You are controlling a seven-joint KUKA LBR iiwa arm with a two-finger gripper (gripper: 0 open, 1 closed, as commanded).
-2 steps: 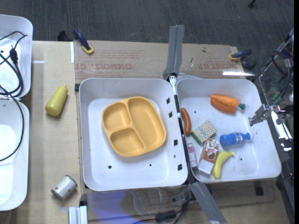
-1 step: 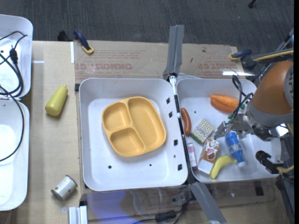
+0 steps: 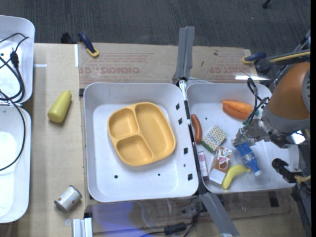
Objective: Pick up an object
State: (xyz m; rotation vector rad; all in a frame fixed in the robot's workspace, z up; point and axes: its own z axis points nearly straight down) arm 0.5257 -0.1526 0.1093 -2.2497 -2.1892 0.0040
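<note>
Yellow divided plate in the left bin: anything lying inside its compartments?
Nothing lies in the three compartments of the yellow plate; all show bare. Whatever sits beneath it on the left bin floor is covered.

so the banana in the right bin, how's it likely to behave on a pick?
The banana is curved with a smooth skin, so it may pivot or slip between the fingers. It looks like a toy, so probably light and stiff. It lies against the small carton, which may shift if the banana is nudged.

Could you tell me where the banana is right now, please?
The banana lies near the front edge of the right bin, beside a small carton and a blue tube.
</note>
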